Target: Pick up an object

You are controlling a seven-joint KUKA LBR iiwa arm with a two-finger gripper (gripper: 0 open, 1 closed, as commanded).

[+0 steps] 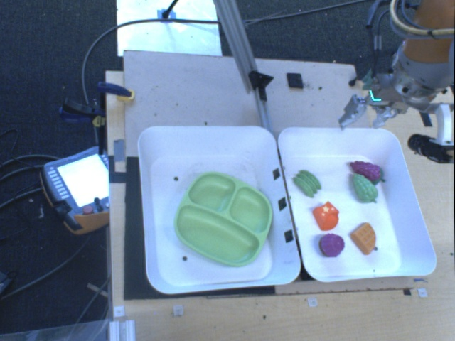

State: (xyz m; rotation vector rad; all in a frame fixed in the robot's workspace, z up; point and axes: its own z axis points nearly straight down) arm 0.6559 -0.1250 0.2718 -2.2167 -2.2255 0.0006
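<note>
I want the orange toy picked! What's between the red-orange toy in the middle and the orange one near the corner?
Nothing. In the camera view, bare white bin floor lies between the red-orange toy and the orange toy. The purple toy sits just below that stretch.

Green plate [224,219], white bins [213,137], purple grapes [365,169], orange wedge [363,238].

Six small toy foods lay apart from one another in the right bin [409,183]. A ridged green pod [307,182] sat toward its left side, a purple grape bunch [366,169] near the far right, with a green ridged vegetable [364,188] just below it. An orange-red piece [325,216] lay centrally, a purple round piece [331,245] nearer the front, and an orange wedge [363,238] to its right.
</note>
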